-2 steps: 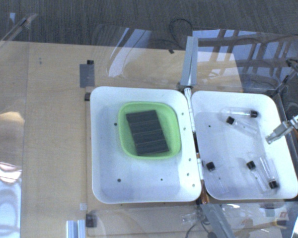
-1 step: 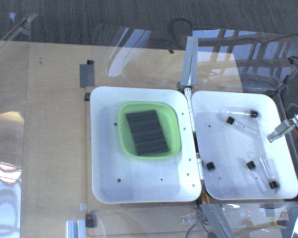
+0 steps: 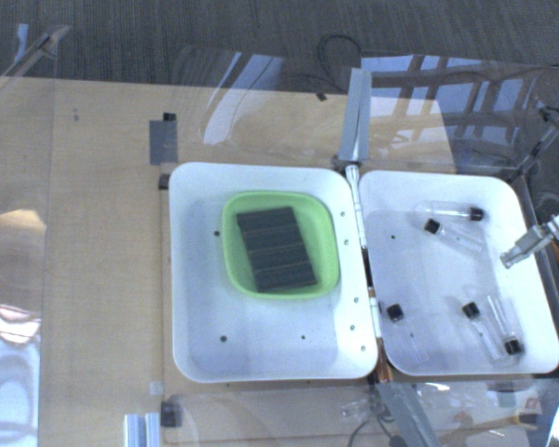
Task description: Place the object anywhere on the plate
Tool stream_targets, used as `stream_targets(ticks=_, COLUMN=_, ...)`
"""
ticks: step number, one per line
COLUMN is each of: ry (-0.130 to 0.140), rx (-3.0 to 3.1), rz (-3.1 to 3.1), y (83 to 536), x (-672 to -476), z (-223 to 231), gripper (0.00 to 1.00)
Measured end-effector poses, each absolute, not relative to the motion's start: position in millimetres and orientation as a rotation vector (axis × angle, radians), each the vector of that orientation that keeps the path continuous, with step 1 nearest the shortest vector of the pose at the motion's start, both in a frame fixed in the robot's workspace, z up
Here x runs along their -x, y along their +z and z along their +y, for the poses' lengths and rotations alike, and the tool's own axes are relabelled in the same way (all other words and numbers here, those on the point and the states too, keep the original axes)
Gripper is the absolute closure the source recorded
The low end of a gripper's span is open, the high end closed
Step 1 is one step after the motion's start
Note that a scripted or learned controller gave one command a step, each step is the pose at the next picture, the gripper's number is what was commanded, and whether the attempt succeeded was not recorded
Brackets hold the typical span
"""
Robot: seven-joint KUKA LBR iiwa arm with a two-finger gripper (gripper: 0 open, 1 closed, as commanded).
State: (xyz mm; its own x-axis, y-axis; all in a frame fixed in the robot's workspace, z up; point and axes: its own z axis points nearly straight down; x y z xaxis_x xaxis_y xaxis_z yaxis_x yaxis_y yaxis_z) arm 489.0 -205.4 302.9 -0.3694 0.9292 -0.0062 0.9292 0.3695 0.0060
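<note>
Gripper point(image 3: 520, 253) entering at right rim of right bin point(image 3: 531, 203), hanging above bin floor; jaws too small and blurred to tell open or closed, nothing visibly between them. Clear vials with black caps lying scattered in that bin. Nearest vial point(image 3: 456, 236) lying just left of gripper, long axis slanting from upper left to lower right. Another vial point(image 3: 503, 324) lying below gripper, near front corner. Green plate point(image 3: 328, 250), already carrying dark ridged block point(image 3: 277, 249), sitting in left bin point(image 3: 261, 343), well apart leftward. Pick not yet made.
</note>
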Motion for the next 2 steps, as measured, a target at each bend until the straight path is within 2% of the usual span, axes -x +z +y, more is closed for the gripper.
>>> stream_targets(ticks=1, ry=0.002, rx=-1.818, rz=2.552, y=309.5, x=-488.6, z=-206.0, gripper=0.0)
stream_targets(ticks=2, ry=0.004, rx=-1.867, rz=2.516, y=273.6, x=-489.4, z=-205.3, gripper=0.0)
